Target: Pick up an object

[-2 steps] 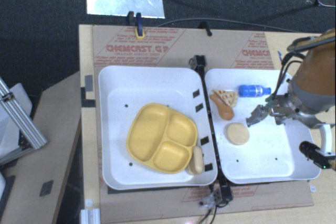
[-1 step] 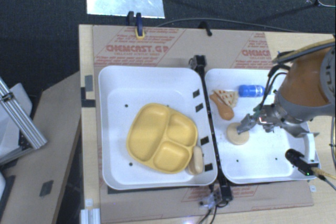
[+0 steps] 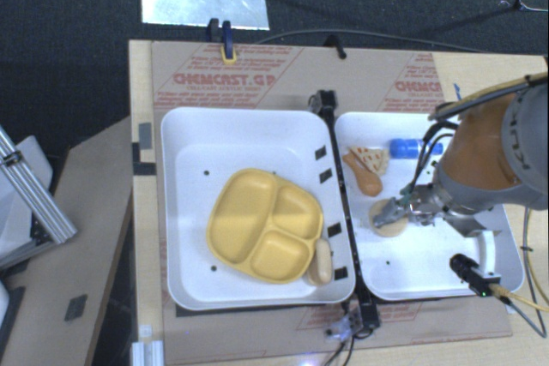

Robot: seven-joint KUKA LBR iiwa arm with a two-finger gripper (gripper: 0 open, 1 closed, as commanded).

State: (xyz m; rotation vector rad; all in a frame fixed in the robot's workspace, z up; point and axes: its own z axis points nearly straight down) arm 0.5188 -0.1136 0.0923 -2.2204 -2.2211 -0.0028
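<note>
Tan round piece (image 3: 391, 226) lies just under the fingers (image 3: 383, 214); their spread I cannot tell.

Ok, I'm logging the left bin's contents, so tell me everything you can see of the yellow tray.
The yellow tray looks like matte moulded plastic with rounded corners and a raised rim, divided by ridges into about three compartments. It lies flat, turned at an angle, on the floor of the left bin. A small beige object lies against its lower right edge.
</note>
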